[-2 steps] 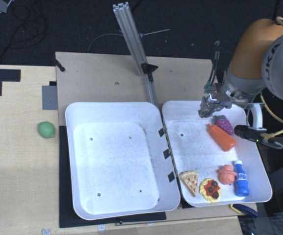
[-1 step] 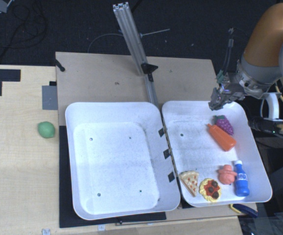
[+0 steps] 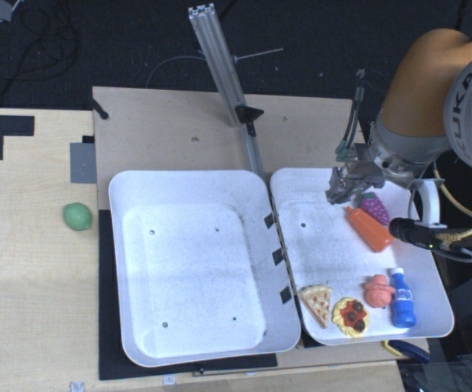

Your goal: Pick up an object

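My gripper hangs over the far part of the right bin, just left of a purple grape bunch and above the top end of an orange carrot. I see nothing between its fingers. At the near side of the same bin lie a pizza slice, a round pizza-like toy, a pink toy and a blue bottle.
The left bin sits beside the right one, with black clips along the shared edge. A green ball rests on the bench far left. A metal rail slants in behind the bins.
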Available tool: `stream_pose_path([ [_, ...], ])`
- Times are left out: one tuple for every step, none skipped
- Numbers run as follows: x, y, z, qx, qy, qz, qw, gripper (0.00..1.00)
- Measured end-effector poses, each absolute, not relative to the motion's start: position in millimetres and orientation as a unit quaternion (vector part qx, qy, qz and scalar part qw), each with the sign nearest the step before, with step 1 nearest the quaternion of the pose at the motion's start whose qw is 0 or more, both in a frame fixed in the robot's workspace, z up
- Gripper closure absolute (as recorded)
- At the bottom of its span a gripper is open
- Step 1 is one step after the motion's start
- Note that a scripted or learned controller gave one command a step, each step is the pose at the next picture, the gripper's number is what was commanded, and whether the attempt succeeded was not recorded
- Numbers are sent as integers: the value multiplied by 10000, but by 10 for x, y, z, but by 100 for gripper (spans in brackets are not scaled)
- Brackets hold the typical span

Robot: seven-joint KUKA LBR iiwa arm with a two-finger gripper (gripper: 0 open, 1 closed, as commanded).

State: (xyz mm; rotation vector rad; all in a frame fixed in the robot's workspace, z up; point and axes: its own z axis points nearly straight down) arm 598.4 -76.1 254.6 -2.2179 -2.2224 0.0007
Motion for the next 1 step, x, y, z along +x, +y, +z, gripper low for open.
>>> stream_pose_path([
  [5817, -262, 2562, -7060, -7083, -1, 5, 100],
])
